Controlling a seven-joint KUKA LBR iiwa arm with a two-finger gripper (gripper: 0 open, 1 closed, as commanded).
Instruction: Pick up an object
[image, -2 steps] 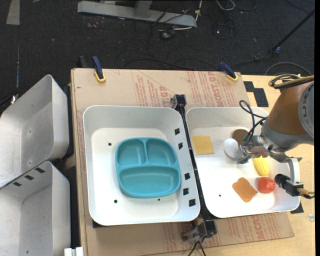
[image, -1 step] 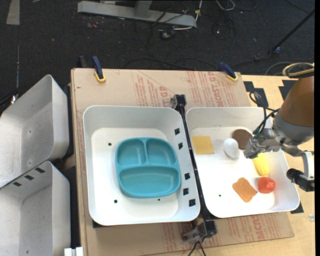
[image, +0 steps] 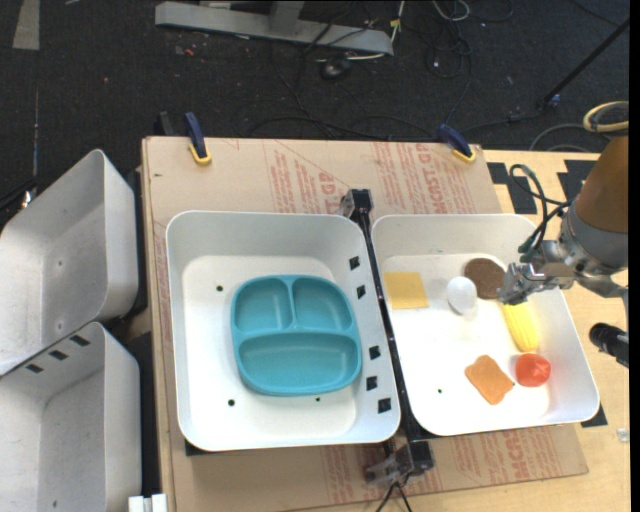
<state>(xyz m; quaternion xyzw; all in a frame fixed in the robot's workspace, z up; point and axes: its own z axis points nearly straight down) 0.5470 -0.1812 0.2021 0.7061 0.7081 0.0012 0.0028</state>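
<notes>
At the near edge of the right bin (image: 575, 330) lie an orange toast-like slice (image: 489, 379) and, just beside it toward the bin's right wall, a red tomato-like ball (image: 532, 370). Just beyond the tomato, a yellow corn cob (image: 521, 325) lies with its length running roughly front to back. The gripper (image: 517, 283) sits over the cob's far end, at the end of the grey arm (image: 600, 225) with its orange band, which comes in over the right wall of the bin. Whether the jaws stand apart or together cannot be told: the fingers are a small dark cluster against the cob and the bin floor, and nothing is plainly between them.

Just left of the gripper is a brown round piece (image: 485, 275), perhaps a cookie or patty, and touching its near-left side is a white egg-shaped object (image: 461, 295). Farther left, near the divider between the bins, a pale yellow square slice (image: 406, 290) lies flat.

In the left bin (image: 190, 300), a teal sectioned plate (image: 296, 333) with three compartments rests on the floor. Both bins sit on a cardboard-covered bench (image: 290, 175), held at the far edge by two yellow-tipped clamps (image: 198, 142).
</notes>
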